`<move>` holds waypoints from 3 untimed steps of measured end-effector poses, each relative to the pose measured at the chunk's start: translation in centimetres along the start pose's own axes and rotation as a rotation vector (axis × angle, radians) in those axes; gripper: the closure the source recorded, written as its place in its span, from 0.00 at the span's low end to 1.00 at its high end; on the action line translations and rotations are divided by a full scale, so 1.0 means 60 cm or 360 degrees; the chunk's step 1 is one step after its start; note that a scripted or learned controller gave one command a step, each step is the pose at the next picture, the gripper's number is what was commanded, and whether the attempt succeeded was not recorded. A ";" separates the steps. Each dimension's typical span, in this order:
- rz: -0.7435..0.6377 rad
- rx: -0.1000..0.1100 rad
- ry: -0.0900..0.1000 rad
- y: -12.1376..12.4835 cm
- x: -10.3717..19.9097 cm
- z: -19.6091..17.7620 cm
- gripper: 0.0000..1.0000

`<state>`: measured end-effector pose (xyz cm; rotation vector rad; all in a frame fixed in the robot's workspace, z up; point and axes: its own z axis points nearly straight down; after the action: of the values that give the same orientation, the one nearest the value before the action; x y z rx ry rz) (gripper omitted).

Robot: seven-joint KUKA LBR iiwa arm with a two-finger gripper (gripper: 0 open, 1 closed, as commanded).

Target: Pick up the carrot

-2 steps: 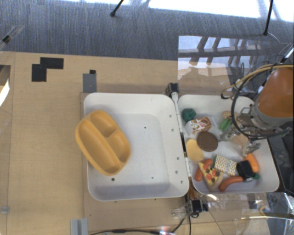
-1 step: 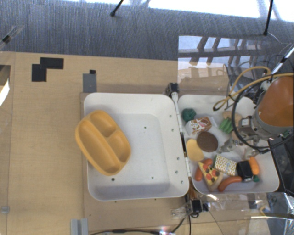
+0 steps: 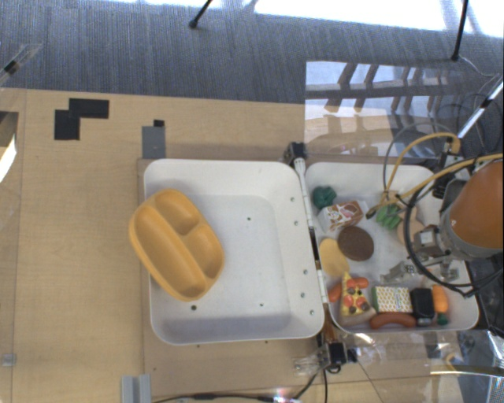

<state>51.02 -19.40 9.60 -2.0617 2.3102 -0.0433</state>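
The carrot [image 3: 439,304] is lying at the lower right of the frame, in the right bin's [image 3: 465,321] bottom corner, its long axis running up-down. The gripper [image 3: 425,256] is hanging just above-left of it; its opening is too cluttered to judge.

Bright light from the top washes out the floor [image 3: 346,12]; focus stays fairly sharp.
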 end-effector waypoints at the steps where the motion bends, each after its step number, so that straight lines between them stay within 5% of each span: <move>1: 0.0009 -0.0042 0.0014 0.040 -0.149 -0.023 0.00; 2: -0.0040 -0.0016 0.0013 0.019 -0.015 -0.001 0.00; 3: -0.0501 -0.0061 0.0014 -0.044 0.013 -0.172 0.00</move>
<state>53.01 -20.60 20.05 -2.4268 1.9822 -0.0188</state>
